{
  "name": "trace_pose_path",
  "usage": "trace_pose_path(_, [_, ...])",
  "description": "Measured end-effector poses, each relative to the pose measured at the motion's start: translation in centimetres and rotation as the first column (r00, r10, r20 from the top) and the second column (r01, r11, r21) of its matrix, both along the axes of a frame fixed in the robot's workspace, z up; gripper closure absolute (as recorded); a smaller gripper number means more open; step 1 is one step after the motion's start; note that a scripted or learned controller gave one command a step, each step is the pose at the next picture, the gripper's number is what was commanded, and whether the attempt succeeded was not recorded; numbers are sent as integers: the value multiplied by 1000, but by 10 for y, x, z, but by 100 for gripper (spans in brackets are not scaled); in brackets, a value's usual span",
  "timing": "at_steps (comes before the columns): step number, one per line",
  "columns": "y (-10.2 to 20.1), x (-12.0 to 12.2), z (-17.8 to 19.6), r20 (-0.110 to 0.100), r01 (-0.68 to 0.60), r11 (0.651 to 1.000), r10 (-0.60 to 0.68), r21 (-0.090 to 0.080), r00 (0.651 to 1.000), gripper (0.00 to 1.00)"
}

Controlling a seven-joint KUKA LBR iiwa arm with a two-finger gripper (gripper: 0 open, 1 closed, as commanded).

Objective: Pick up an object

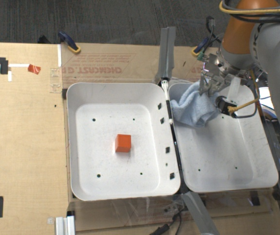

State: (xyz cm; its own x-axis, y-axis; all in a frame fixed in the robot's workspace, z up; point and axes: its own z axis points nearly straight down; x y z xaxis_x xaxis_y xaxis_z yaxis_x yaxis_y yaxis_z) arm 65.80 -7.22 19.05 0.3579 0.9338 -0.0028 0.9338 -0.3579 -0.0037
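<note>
While the arm (pixel 257 28) reaches in from the right over the far corner of the right bin (pixel 228 165), the counter (pixel 17 146) carries both white bins side by side, with a brown cardboard sheet (pixel 110 65) lying behind them. The left bin (pixel 86 170) holds a small orange cube (pixel 123 143) near its middle, sitting flat and alone. In the right bin, a pale blue cloth (pixel 191 109) is bunched against the far left corner, close to the divider between the bins. The hand (pixel 212 84) sits at the cloth's upper right edge, touching or nearly touching the raised fold. Whether it is spread, pressed together or pinching fabric I cannot tell; the wrist and cables hide that part. The cloth is plainly the nearer candidate: it lies directly below and slightly left of the hand, its bulk trailing toward the divider. The cube lies well apart, far to the left and nearer the camera, across the divider. A grasp here would likely mean closing on the cloth's top fold.
</note>
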Motion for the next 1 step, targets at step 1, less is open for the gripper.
trace_pose_path(1, [4,-2,12,1,133,991,-133,0,991,100])
